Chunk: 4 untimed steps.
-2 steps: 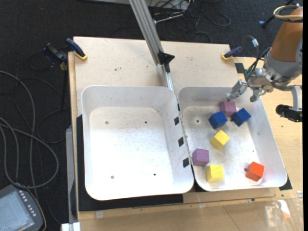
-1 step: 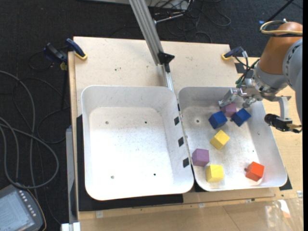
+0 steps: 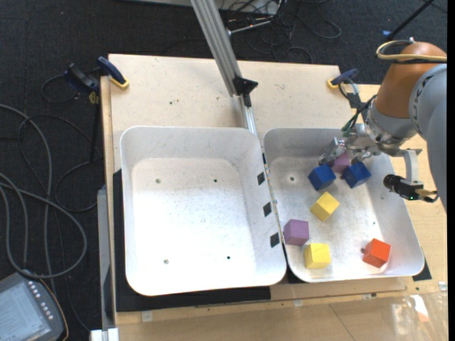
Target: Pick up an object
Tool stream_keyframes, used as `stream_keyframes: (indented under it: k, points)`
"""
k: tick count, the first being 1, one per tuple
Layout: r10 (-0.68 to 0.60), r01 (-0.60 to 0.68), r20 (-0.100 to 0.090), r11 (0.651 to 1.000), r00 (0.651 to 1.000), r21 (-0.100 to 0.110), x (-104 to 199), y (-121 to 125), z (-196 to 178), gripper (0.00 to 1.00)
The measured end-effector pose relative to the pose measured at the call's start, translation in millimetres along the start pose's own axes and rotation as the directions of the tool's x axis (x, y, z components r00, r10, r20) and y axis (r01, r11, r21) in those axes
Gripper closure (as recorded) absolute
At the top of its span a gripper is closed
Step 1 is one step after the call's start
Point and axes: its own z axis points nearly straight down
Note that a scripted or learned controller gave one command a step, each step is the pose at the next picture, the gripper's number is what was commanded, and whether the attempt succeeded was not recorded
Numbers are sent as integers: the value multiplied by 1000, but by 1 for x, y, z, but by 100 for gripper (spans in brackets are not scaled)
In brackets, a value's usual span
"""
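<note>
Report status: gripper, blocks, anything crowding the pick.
Gripper low in right bin, over a pink block. Grasp unconfirmed. Two blue blocks crowd either side. Yellow, purple, orange blocks lie apart, nearer the front.

bench (image 3: 185,84) | on it: left bin (image 3: 142,148), right bin (image 3: 405,233), side by side

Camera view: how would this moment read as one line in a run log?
pincer low in right bin | above pink block | between blue blocks | nothing seen held
</note>
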Motion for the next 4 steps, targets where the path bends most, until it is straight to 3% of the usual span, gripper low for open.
stream_keyframes:
  k: [1,4]
  points:
    - [-1,1,2,1000,1000,-3,0,1,-12,100]
    - [-1,1,2,1000,1000,-9,12,4,-195,100]
